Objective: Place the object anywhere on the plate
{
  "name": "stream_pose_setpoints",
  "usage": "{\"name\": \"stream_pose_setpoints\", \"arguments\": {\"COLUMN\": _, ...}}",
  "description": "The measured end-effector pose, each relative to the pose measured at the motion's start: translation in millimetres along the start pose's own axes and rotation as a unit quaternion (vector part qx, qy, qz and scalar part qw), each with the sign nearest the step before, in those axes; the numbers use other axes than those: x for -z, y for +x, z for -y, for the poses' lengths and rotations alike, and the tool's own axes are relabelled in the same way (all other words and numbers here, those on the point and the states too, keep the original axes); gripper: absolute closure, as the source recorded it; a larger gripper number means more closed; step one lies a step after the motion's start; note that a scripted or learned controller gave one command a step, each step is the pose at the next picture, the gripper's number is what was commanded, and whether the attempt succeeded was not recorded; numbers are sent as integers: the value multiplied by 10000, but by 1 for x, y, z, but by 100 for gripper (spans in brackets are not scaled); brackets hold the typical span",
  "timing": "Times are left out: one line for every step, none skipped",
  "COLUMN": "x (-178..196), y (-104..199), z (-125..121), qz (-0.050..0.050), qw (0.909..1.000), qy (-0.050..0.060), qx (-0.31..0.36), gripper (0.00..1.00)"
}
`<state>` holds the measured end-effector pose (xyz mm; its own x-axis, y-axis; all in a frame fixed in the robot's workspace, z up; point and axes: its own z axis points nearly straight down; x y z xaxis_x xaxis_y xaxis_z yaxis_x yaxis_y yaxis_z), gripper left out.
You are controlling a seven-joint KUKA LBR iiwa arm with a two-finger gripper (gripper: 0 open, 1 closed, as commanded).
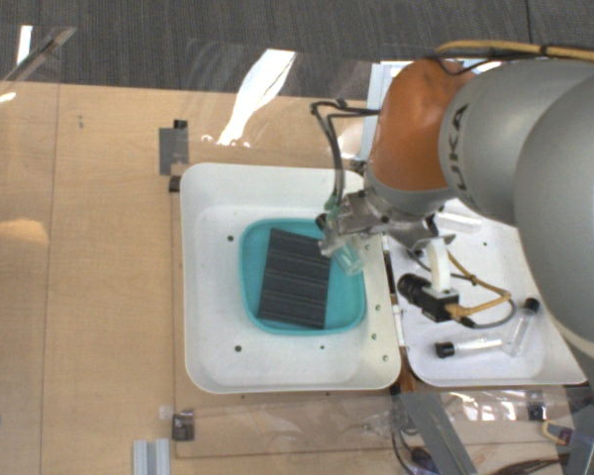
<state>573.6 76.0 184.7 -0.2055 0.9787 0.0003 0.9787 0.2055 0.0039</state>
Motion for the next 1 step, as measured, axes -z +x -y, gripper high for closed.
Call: {"name": "stream_pose_setpoints", "arguments": {"x": 0, "y": 0, "z": 0, "qz": 0, "qw": 10000, "qy": -3, "qx": -3, "gripper": 0}}
